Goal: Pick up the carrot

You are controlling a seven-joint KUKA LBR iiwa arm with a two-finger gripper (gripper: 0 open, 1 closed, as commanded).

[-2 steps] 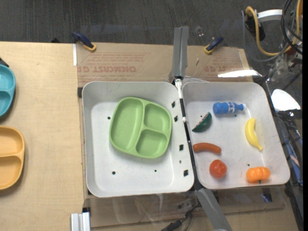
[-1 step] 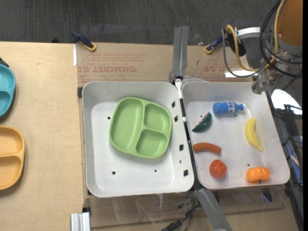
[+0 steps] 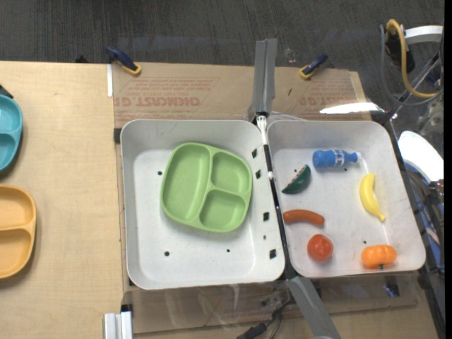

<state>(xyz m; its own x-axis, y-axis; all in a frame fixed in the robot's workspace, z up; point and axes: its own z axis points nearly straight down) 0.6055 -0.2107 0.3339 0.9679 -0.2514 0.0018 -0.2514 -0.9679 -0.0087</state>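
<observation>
The carrot [image 3: 304,218] lies flat in the right bin [image 3: 395,143], its long side running left to right. I cannot tell the hand's state.

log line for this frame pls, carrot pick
phase: pre-grasp | carrot: lying in right bin, untouched | nearest: tomato, apart | left bin: green plate

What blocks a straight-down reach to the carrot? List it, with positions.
Nothing visible lies on or over the carrot; it lies flat and uncovered on the right bin floor. The tomato and the green wedge are nearest, both apart from it. Its left end lies close to the bin's left wall, which could crowd a finger.
</observation>
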